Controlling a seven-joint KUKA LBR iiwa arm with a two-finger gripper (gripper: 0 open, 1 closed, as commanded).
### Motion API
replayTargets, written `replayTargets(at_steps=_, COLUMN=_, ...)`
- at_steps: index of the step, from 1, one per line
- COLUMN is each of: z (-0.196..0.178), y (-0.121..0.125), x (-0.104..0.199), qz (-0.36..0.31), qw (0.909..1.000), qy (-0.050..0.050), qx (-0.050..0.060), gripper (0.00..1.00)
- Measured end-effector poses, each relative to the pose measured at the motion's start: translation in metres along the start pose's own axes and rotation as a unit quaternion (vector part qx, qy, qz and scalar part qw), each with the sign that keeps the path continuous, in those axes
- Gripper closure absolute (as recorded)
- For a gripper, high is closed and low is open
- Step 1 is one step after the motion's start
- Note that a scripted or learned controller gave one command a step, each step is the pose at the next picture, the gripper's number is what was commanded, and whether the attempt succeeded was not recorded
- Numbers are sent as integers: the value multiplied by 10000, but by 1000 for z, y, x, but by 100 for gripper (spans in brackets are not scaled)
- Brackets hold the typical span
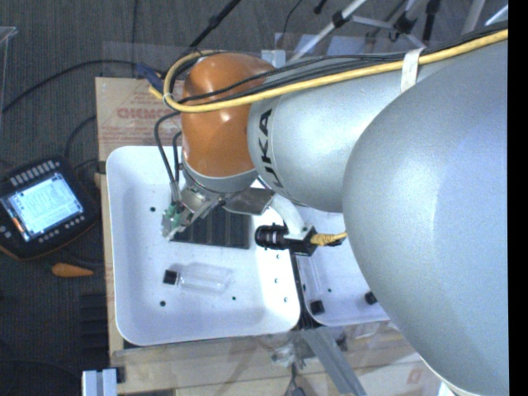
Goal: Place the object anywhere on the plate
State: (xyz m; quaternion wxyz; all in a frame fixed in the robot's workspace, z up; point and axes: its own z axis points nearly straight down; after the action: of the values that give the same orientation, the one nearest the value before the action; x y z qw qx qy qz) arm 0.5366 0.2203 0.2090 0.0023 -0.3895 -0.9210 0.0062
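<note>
Camera view shows my gripper (175,219) low over the left bin (132,304), near its middle; a clear bottle (200,279) lies toward the front edge. Whether my gripper is closed, I cannot tell.

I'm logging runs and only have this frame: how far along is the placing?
Done: nothing visible yet. The clear bottle with a black cap lies on the floor of the left bin, untouched. In hand: the arm hangs over that bin, above a dark ridged rectangle, apart from the bottle. Left: grasping, carrying and setting down. I cannot make out a plate for certain.
</note>
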Motion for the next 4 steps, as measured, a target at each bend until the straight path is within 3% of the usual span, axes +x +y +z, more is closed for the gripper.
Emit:
replayTargets(at_steps=1, z=-37, y=21, x=-14, qz=-828, qw=9966, qy=-7, qx=-40, gripper=100)
replayTargets(at_steps=2, z=35, y=34, x=-15, qz=-1175, qw=9931, qy=2, qx=-35, gripper=100)
replayTargets(at_steps=3, z=-56, y=48, x=-30, qz=-2465, qw=9691, qy=-17, qx=-49, gripper=100)
replayTargets(at_steps=4, z=-49, y=0, x=17, qz=-2789, qw=9603, qy=-7, qx=-44, gripper=100)
